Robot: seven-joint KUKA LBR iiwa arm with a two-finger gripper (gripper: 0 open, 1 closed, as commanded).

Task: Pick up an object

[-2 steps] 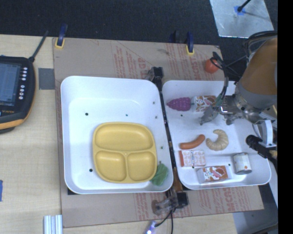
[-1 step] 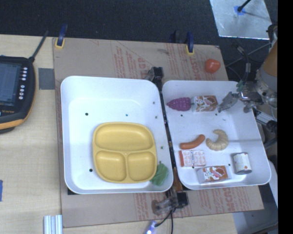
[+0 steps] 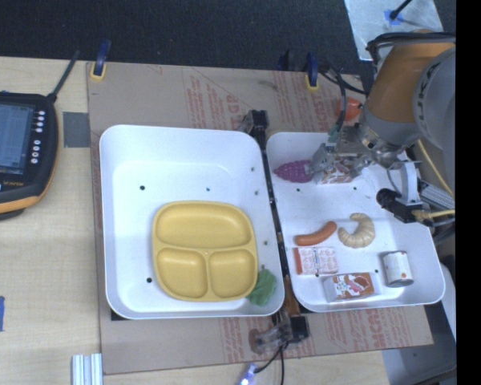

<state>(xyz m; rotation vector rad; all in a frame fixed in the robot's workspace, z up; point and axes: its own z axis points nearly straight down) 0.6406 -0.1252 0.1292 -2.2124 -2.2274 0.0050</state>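
I have the gripper (image 3: 333, 164) low over the far part of the right bin (image 3: 433, 295), close to that bin's far left corner. I cannot tell from this camera if it is open or closed, because the wrist covers it from above.

The nearest thing is the purple object (image 3: 293, 171). It lies on the bin floor by the bin's left wall, just beside the gripper on the side of the left bin (image 3: 120, 215). Its long axis runs across the bin, from the left wall toward the gripper, so one end points at the tool. I judge it is beside the tool and not under it. I see nothing held.

The other candidates lie nearer to the front edge of the same bin: the sausage (image 3: 316, 233) and the croissant (image 3: 358, 230) around the middle, then the small red and white packet (image 3: 316, 260), the red box (image 3: 350, 286) and the metal can (image 3: 396, 268) toward the front right corner. All are well apart from the gripper.

The left bin carries a yellow divided tray (image 3: 204, 249) and a green piece (image 3: 263, 288) at its front right corner.

For the pick I think the tool must shift a little toward the left wall to come over the purple object, with the closing direction across its short side.
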